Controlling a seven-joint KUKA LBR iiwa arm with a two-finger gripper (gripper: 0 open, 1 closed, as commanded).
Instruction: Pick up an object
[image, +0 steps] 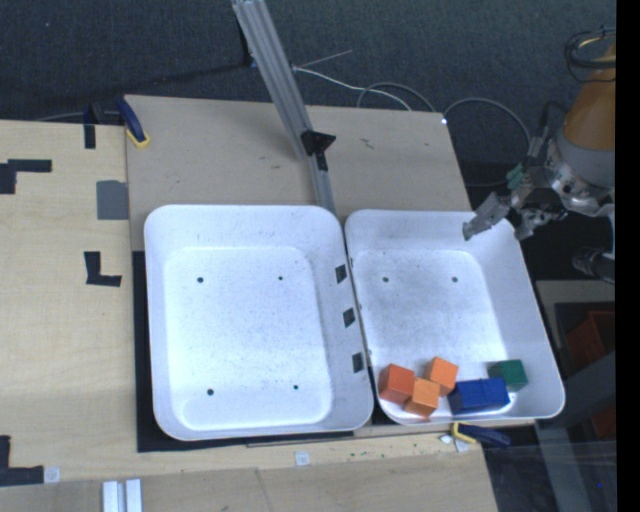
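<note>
Right-hand bin (500, 290): five blocks are lodged against its near rim at about 5 o'clock — three orange blocks (419, 384) touching one another, a blue block (479, 396) just beside them and a small green block (512, 373) behind it — a cluster judged to have slid there because the bin floor dips toward that wall, with the rest of the floor left open for a descent. Gripper (492, 215) is held high over the bin's rim at 1 o'clock, well apart from the blocks, nothing seen in it; whether it is released or clenched cannot be told. The left-hand bin (240, 320) is recorded at 9 o'clock, and the near wall is judged the tightest edge for any grasp
</note>
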